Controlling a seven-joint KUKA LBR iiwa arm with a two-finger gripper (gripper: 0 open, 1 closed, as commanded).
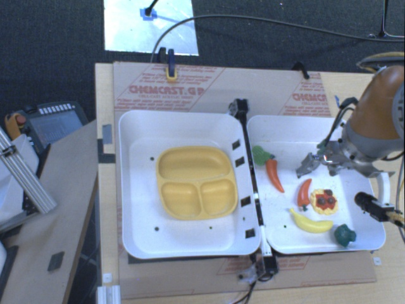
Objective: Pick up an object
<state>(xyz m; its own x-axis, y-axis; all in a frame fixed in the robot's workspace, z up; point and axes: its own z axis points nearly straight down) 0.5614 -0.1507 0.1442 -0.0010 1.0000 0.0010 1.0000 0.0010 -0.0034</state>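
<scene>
The right bin (285, 132) holds several toy foods. An orange carrot (274, 175) with a green top lies at its left. A red chili (304, 192) lies beside a small pizza piece (324, 201), with a yellow banana (310, 222) in front of them. A dark green broccoli (345, 234) sits at the front right. My gripper (311, 164) hangs low over the middle of this bin, just above and behind the red chili and to the right of the carrot. Nothing shows in its grasp.
The left bin (136, 189) bears a yellow divided plate (195, 181) in its middle. A black divider strip (248, 176) runs between the bins. The arm's orange and grey body (376, 119) looms over the right bin's far right side.
</scene>
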